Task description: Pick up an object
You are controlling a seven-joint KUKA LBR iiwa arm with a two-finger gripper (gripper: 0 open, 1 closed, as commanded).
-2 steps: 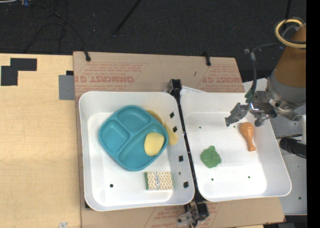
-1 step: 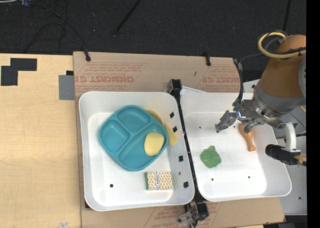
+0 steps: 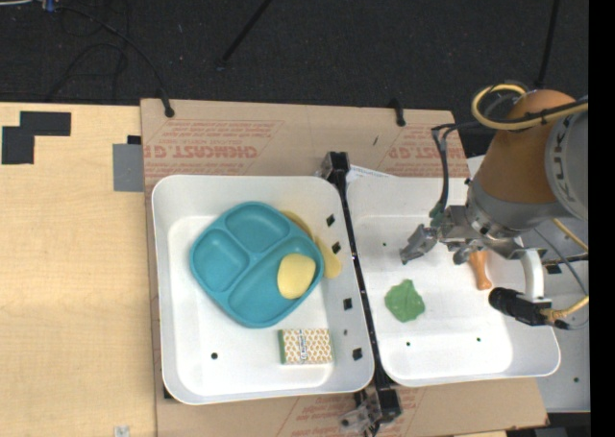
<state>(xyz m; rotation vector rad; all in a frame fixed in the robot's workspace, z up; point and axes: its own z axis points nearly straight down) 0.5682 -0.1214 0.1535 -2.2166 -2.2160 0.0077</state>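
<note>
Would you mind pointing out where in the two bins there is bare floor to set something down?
Left bin: a bare strip left of the teal plate, and the front-left corner beside the small box. Right bin: open floor in front of the green object. Crowded around the gripper and orange object.

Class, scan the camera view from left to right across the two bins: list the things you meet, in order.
Blue tray → yellow lump → green lump → claw → orange thing. The small patterned block near the left bin's front is left out, since it sits under the yellow lump's span.
</note>
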